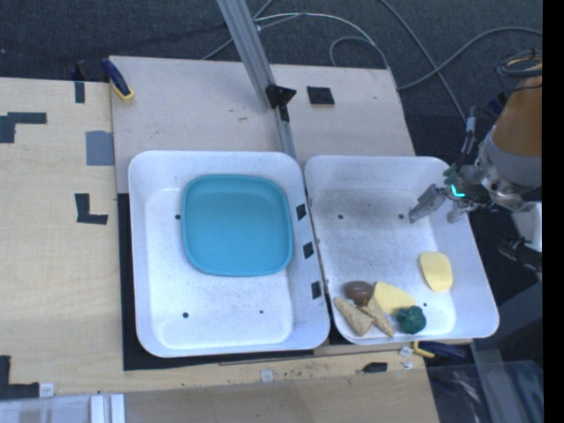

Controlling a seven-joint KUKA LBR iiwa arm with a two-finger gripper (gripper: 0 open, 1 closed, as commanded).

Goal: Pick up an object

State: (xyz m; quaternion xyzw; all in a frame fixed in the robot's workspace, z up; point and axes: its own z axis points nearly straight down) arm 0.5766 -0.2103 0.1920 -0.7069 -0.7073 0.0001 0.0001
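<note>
The arm point(515, 139) comes in from the right & its gripper point(438, 203) hangs over the right bin point(352, 179), near the bin's right wall. The two fingers point(425, 204) look spread apart, w/ nothing between them. So it has hold of no thing yet.

The stuff to pick sits low in the right bin, all bunched near the front edge. There's a yellow oval point(435, 270) on its own, just below the gripper but apart from it. Next to it lies a yellow wedge point(390, 297), a teal lump point(411, 320) touching the wedge, a brown bit point(357, 290) & a tan stick point(356, 316). They prob. lie there b/c the bin floor lets things slide to the edge.

The left bin point(150, 236) holds a blue plate point(236, 224), flat in the middle, well apart from the arm.

I think the pick isn't begun yet. The oval looks the best bet, as it's alone & closest, so the fingers can fit round it w/o bumping others. The pile is harder, since things touch & may get pushed.
</note>
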